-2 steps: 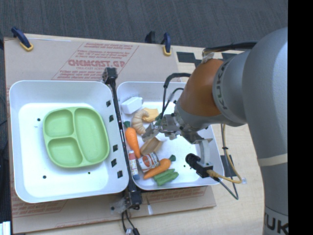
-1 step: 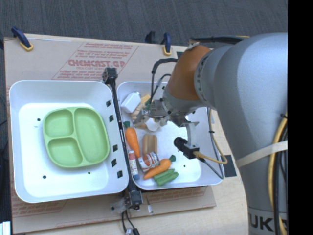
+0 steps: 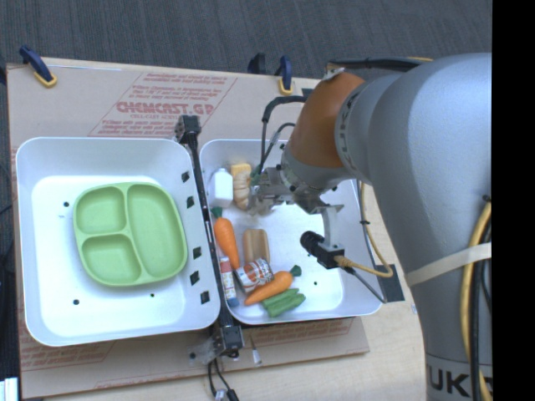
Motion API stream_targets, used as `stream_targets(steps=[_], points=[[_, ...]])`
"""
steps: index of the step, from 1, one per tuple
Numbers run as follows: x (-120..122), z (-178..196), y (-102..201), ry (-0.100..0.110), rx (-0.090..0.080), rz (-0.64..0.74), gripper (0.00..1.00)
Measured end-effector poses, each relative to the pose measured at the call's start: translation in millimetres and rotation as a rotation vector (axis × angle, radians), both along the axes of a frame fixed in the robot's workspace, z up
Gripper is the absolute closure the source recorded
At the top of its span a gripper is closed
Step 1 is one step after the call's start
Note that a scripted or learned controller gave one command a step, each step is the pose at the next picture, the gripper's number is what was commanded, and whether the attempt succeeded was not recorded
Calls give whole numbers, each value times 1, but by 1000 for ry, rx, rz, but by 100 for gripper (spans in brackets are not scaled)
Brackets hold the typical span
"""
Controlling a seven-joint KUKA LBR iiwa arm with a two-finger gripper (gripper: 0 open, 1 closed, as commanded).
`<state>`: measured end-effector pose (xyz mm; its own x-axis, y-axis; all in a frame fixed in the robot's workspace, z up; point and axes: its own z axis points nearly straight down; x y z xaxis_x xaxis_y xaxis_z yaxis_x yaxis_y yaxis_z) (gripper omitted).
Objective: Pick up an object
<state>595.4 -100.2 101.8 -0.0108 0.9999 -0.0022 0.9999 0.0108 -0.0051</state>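
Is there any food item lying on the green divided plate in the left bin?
No, the three compartments of the green plate hold nothing; the carrots and other items lie in the right bin.

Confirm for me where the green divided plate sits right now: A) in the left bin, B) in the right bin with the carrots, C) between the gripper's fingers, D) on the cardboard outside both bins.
A: the green divided plate lies flat in the left bin, apart from the carrots and other food items, which are in the right bin under the arm.
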Motion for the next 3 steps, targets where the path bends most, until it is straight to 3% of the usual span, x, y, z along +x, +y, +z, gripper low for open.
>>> stream_targets(steps=[1,2,3], points=[[-59,90,23,-3,3,-5,100],[-9,90,41,-3,3,-5,100],[-9,90,41,-3,3,-6,0]])
